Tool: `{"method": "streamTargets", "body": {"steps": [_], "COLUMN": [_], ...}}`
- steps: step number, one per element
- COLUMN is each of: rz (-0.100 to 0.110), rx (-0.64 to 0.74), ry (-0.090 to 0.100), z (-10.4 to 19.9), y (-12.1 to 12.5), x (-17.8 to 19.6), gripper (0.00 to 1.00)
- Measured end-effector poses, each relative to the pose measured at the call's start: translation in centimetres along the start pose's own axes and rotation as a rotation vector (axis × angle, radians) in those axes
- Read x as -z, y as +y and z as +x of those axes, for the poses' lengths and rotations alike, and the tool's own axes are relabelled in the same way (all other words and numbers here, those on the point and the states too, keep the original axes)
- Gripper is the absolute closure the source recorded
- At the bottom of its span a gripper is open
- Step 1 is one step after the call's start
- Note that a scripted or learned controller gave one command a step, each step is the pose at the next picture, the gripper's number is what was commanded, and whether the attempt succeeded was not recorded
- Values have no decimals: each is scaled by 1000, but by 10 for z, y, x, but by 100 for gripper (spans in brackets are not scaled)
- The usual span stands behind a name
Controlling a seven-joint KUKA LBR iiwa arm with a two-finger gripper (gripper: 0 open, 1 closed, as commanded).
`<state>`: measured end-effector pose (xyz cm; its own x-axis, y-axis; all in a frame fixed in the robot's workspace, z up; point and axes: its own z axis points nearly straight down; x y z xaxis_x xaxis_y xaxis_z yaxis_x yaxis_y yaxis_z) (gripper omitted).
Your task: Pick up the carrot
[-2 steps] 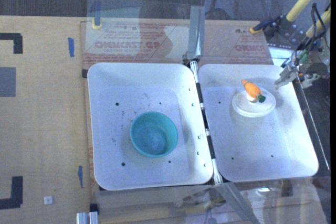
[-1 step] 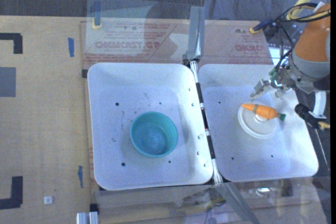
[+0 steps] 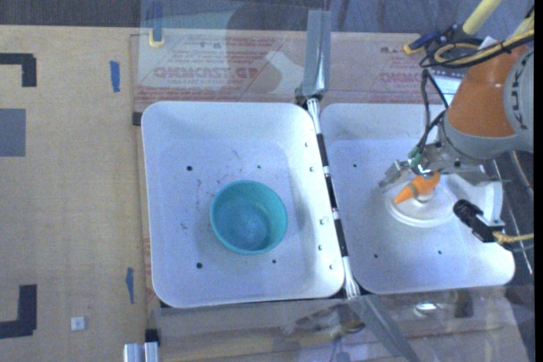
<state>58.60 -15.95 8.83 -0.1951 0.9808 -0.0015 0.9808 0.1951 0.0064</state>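
The carrot (image 3: 414, 187) lies in the right bin (image 3: 373, 263), on a small white plate (image 3: 422, 210) that sits toward that bin's right side, and only a short orange stretch of it shows from under the tool (image 3: 416, 172). The tool hangs from the grey arm (image 3: 485, 110) with its orange band, reaching in from the right, and it sits directly over the carrot, touching it or very nearly so. Whether the tool is spread, pressed together or already pinching the carrot cannot be told from this slanted view, since the metal parts cover the spot where contact would be. The carrot looks like a small toy piece, probably light and stiff, with a smooth skin that could slip out of a shallow pinch. It also tapers, so a hold near the thin end would likely squeeze it away; the thicker middle seems the better place, taken across its width. The plate is low and may slide or tip if the tool presses down hard. In the left bin (image 3: 170, 148) a blue-green bowl (image 3: 249, 217) stands well apart from all this. Both bins rest side by side on the bench (image 3: 68, 208).
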Motion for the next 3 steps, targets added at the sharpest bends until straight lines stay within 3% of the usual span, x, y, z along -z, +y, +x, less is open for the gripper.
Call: {"method": "streamTargets", "body": {"steps": [1, 2, 3], "rz": [0, -6, -6], "rx": [263, 260, 260], "ry": [1, -2, -1], "z": [-38, -40, -40], "y": [-35, -34, -34], "x": [0, 12, 11], "gripper": [0, 100, 0]}}
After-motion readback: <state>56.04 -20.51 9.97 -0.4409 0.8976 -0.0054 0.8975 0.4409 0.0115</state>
